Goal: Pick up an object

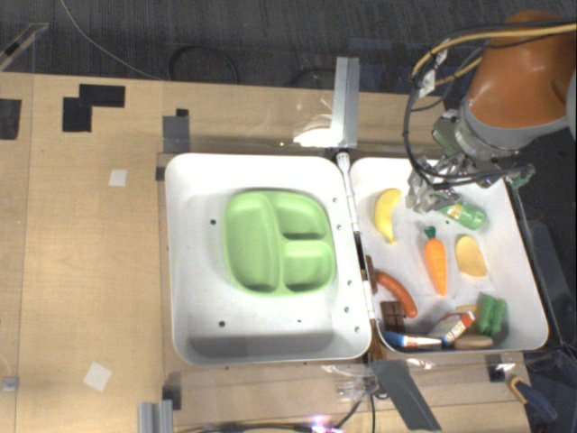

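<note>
A: Left to right. Left bin [180, 242] holds a green divided plate [277, 242] near its centre. Not a likely target.

B: Right bin [532, 323]?

A: Banana [387, 213] near its left wall, upper half. Sausage [397, 293] lower left. Carrot [435, 262] mid-bin, upright. Yellow lemon-like piece [470, 254] just right of the carrot. Green block [491, 315] at the lower right corner, markers or similar clutter along the bottom edge.

B: Gripper?

A: Gripper [431, 197] is low over the upper part of the right bin, between the banana and a small green bottle [464, 214]. Can't tell whether it's open or closed; cabling hides it. Nothing visibly held.

B: Best pick?

A: I'd say the bottle, it's closest. Centre over its body, align across the narrow axis, descend straight. Risk: nudging it toward the bin's top wall.
</note>
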`<state>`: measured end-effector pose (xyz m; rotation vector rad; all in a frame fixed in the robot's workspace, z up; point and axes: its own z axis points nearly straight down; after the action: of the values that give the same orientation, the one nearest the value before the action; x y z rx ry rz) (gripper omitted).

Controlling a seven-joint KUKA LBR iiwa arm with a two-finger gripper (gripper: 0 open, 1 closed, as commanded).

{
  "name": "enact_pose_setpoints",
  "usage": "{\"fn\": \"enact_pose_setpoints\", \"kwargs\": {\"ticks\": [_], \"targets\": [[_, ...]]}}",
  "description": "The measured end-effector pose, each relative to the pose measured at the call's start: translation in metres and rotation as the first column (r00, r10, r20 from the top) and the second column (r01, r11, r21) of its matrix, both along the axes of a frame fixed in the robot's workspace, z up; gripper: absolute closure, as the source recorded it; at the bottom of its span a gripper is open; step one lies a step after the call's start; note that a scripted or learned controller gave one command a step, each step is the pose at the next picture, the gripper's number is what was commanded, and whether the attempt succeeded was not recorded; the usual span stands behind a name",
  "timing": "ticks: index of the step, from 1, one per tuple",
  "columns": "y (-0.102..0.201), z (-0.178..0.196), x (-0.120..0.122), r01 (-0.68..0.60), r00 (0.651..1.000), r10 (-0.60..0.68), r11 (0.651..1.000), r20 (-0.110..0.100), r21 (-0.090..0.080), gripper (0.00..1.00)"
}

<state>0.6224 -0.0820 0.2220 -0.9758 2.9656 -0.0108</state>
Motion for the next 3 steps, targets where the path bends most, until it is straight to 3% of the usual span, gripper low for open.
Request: {"fn": "enact_pose_setpoints", "kwargs": {"ticks": [1,2,3], "targets": [[-0.021,-0.040,0.028,-0.276,0.961,0.276,0.961,-0.011,0.000,1.00],[-0.117,-0.029,0.048,-0.447,0.894,0.447,0.894,-0.010,-0.006,1.00],[-0.122,-0.066,0.049,-0.740,0.673,0.740,0.673,-0.013,-0.005,1.00]]}}
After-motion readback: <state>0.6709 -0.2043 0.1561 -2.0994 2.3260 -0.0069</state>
